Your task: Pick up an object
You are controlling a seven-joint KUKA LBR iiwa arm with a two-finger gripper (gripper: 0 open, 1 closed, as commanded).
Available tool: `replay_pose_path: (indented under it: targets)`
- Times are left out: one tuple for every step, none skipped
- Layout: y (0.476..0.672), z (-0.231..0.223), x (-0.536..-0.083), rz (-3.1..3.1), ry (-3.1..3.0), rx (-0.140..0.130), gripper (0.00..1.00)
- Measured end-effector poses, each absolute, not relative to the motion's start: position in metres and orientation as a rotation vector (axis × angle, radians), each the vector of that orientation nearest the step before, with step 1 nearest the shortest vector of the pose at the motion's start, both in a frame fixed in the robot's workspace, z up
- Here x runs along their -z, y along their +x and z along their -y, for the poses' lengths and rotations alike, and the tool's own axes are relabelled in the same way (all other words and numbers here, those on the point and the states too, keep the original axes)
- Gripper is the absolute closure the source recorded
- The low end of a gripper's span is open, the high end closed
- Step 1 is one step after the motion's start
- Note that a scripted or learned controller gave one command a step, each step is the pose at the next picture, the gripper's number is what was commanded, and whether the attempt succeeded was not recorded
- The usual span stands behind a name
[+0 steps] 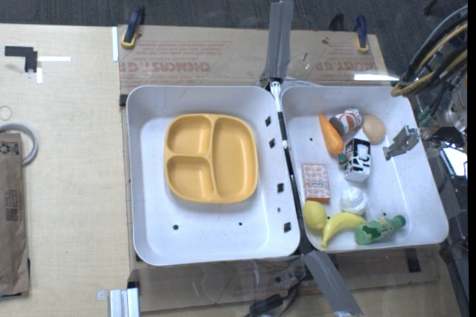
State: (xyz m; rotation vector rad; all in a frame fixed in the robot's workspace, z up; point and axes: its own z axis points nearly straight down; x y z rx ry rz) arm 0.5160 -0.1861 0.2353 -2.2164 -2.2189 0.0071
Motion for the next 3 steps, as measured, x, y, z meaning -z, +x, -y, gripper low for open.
replay_pose_path:
  targets:
    - [0.524,0.129,-0.181,2.235,-2.203,-0.006,0.00]
    - [0.524,0.129,-0.181,2.235,-2.204,-0.006,0.00]
    - [0.595,0.142,-0.090,2.460,-1.953,-0.004,0.00]
